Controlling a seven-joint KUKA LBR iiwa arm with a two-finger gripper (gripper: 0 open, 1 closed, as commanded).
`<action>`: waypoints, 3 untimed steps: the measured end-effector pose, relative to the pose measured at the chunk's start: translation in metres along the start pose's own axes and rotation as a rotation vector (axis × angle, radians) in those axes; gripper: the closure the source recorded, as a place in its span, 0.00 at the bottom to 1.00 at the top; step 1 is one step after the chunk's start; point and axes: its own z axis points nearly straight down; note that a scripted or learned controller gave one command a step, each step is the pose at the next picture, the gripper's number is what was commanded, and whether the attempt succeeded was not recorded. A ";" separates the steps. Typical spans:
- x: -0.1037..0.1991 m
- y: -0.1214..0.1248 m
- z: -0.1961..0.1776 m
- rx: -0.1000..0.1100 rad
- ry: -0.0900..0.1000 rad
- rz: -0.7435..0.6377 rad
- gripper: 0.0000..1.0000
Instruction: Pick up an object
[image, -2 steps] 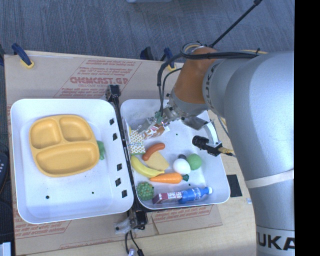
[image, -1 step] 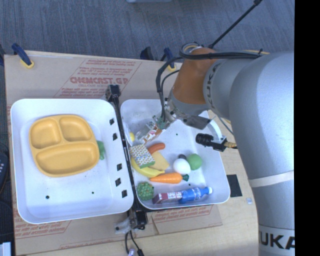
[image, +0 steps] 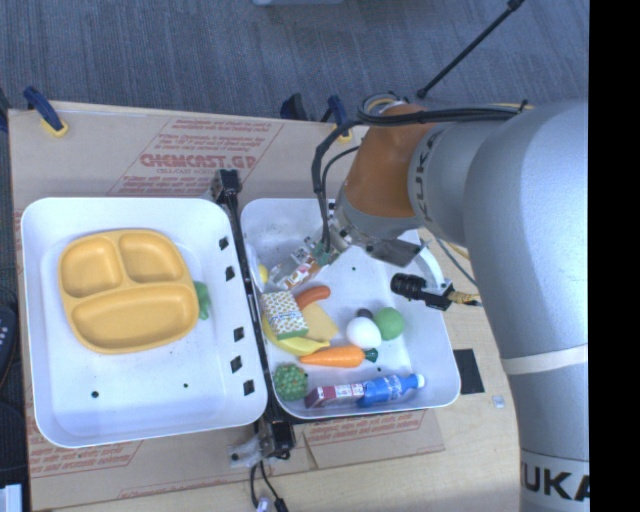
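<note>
My gripper (image: 306, 260) is low in the upper left part of the right bin (image: 438, 352), under the grey wrist and its orange band. Just below it lie a red sausage (image: 312, 296) and a checkered box (image: 283, 312). Further down are a yellow wedge (image: 320, 322), a banana (image: 297, 344), a white egg (image: 363, 331), a green ball (image: 390, 323), a carrot (image: 335, 356), a green broccoli piece (image: 290, 381) and a blue bottle (image: 366, 391). The arm hides the bin's far right corner.
The left bin (image: 40, 400) holds a yellow divided tray (image: 125, 290) with a small green object (image: 203, 300) at its right edge. A black hinged divider (image: 240, 300) runs between the bins. A cable and black connector (image: 415, 288) hang over the right bin.
</note>
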 end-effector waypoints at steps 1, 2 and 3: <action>0.018 -0.019 -0.002 -0.006 0.000 -0.043 0.00; 0.007 -0.006 0.002 0.018 0.025 0.040 0.00; 0.025 -0.027 0.000 0.005 0.011 0.626 0.00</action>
